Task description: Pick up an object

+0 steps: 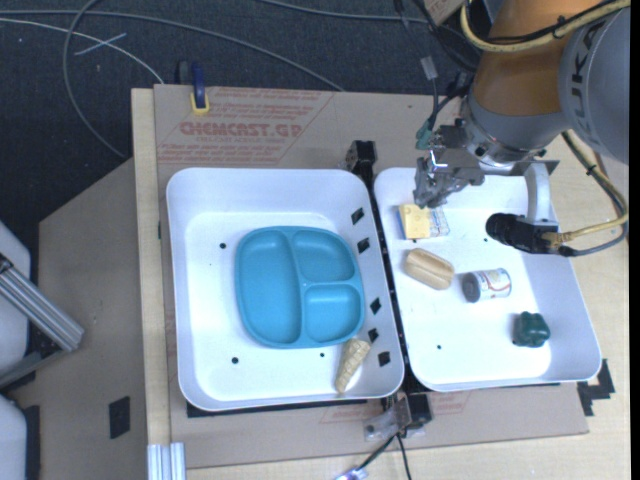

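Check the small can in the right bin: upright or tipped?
Tipped. The can lies on its side on the right bin floor, one round end facing left.

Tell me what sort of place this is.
Likely a robotics lab test bench: two shallow white bins clamped on a board, loose cables on dark carpet, and a grey arm's pincer over small toy-like objects.

Single fixed camera above the bench, looking down aslant (moderately near), both white bins in frame
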You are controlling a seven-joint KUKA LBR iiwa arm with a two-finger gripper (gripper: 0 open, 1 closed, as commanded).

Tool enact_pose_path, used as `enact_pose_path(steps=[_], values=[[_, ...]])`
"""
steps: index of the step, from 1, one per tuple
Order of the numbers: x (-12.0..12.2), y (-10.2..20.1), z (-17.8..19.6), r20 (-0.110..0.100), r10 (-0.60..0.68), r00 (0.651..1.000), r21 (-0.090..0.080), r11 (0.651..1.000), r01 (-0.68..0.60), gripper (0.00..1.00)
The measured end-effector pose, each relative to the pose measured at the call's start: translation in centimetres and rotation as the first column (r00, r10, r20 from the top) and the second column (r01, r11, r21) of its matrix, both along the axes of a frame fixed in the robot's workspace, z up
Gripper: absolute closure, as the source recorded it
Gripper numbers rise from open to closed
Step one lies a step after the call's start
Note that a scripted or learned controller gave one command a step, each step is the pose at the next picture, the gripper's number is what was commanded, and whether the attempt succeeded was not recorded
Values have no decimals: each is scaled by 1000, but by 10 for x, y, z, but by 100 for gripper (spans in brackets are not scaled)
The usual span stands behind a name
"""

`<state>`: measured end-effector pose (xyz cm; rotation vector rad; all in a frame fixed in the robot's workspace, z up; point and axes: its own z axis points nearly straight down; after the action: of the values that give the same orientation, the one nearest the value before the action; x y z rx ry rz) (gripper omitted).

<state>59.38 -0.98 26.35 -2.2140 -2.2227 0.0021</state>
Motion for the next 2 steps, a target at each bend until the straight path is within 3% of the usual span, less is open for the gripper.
enact_pose_path(steps=[1, 2], values=[[-13, 49, -20, -1, 1, 1000, 0, 1000, -1, 100], [-30, 100, -17, 0, 3, 1000, 1, 1000, -3, 100]])
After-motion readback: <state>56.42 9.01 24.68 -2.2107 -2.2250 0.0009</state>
